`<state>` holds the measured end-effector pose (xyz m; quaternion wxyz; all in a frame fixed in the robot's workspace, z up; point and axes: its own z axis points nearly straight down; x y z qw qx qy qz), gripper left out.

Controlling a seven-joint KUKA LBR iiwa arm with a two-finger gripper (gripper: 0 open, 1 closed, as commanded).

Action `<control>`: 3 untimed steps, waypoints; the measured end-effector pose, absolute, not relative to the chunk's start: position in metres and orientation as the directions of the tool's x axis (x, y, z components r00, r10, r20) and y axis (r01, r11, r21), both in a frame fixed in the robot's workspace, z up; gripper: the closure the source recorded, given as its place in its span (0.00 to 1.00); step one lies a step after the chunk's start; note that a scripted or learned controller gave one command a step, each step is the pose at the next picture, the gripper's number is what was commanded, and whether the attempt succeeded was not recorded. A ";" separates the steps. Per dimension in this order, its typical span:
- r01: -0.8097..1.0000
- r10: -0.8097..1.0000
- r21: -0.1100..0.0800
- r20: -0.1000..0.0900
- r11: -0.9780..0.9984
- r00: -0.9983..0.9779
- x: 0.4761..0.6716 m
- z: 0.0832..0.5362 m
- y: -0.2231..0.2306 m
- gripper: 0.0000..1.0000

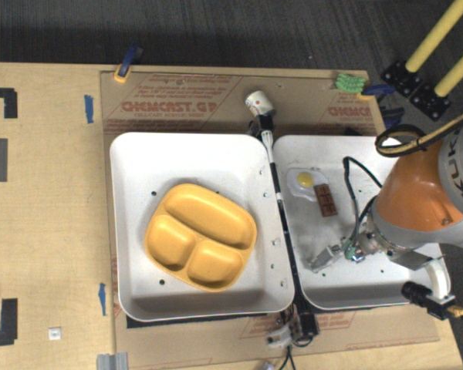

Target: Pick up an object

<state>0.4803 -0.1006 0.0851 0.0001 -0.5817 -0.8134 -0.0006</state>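
Note:
A yellow divided plate (201, 236) lies in the left bin (131, 168), a little below its middle. In the right bin (355, 293) a small white fried-egg toy with a yellow yolk (303, 182) lies near the top left. A brown ridged bar (325, 200) rests just right of it. My gripper (322, 258) hangs low over the right bin's floor, below the brown bar and apart from it. Nothing shows in its grasp. The orange band (414, 195) and the wrist hide the bin's right part.
A black divider rail (278, 206) with a white knob (256, 100) at its far end runs between the bins. Cables (357, 174) loop over the right bin. Yellow poles (441, 28) stand at the back right. The bins sit on cardboard (177, 99).

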 end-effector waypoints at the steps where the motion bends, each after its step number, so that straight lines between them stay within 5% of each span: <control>1: 0.966 0.966 0.003 -0.001 0.259 -0.259 0.539 0.085 -0.100 0.00; 3: 0.969 0.969 0.003 -0.002 0.247 -0.247 0.603 0.085 -0.103 0.00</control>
